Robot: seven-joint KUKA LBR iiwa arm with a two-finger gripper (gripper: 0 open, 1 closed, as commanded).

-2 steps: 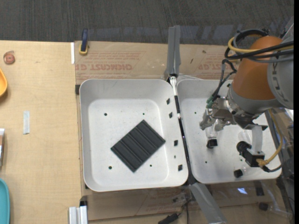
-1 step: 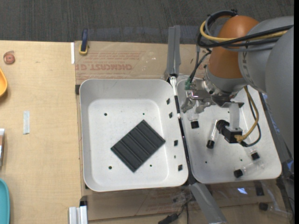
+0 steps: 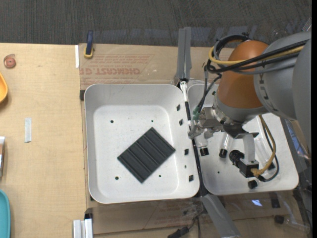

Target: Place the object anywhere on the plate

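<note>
Arm (image 3: 277, 73) hangs over the right bin (image 3: 277, 182), wrist blocking most of it. Left bin (image 3: 99, 103) holds a dark ribbed plate (image 3: 146, 154) lying flat, mid-floor. Gripper (image 3: 233, 145) state: can't tell; object to place not identifiable.

Tabletop (image 3: 39, 108) — pale wood at left, brown cardboard sheet (image 3: 129, 66) under the bins. Left white bin (image 3: 94, 148) and right white bin (image 3: 287, 175) sit side by side, rims touching. Small clear strip (image 3: 27, 130) lies on the bare wood — well apart from the bins.
</note>
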